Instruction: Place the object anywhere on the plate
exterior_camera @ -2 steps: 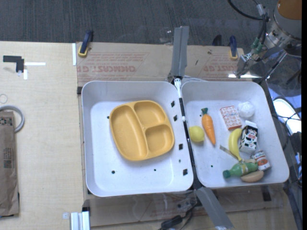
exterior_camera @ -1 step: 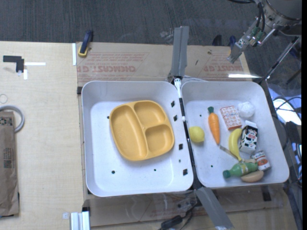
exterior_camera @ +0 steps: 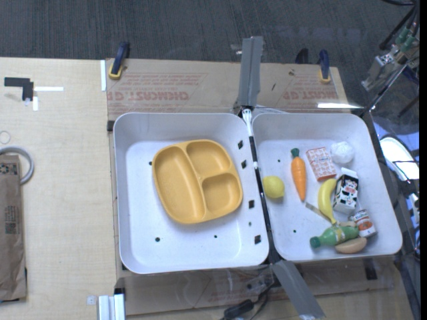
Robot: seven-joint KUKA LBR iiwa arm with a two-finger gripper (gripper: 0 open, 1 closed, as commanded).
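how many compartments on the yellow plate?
3. On the plate in the left bin: one long compartment along its left side, one at the upper right, one at the lower right. None hidden.

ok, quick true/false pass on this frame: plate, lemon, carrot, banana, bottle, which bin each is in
1. The yellow plate lies in the left bin. True.
2. The plate has three compartments with nothing on them. True.
3. The lemon sits on the plate. False: it is in the right bin, near the divider between the bins.
4. The carrot lies between the lemon and the banana. True.
5. The green bottle stands upright in the left bin. False: it lies on its side at the near edge of the right bin.
6. The banana is in the left bin. False: it is in the right bin, beside the small carton.
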